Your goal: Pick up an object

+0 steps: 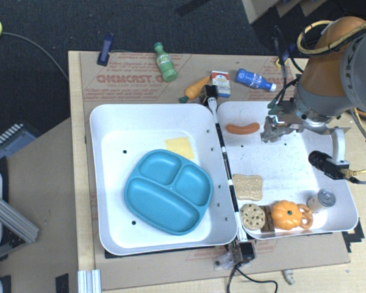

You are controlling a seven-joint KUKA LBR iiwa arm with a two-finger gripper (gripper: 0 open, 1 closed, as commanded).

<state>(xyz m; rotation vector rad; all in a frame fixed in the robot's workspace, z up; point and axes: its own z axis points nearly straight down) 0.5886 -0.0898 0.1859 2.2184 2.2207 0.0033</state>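
My gripper (273, 132) hangs over the back of the right bin (293, 170), just right of a sausage (242, 127) that lies near the bin's far left corner. Nothing shows between its fingers. A slice of toast (248, 187), a cookie (253, 215), an orange pumpkin-shaped pot (290, 215) and a small grey object (322, 199) lie along the bin's near side. The left bin (110, 163) holds a blue divided plate (168, 191) and a yellow cheese slice (180, 146).
Behind the bins on the bench lie a green bottle (165, 62), a blue bottle (254, 79), a carrot (197, 88), a small carton (220, 83) and a dark blue object (105, 49). A black part of the arm (324, 163) reaches over the right bin's right side.
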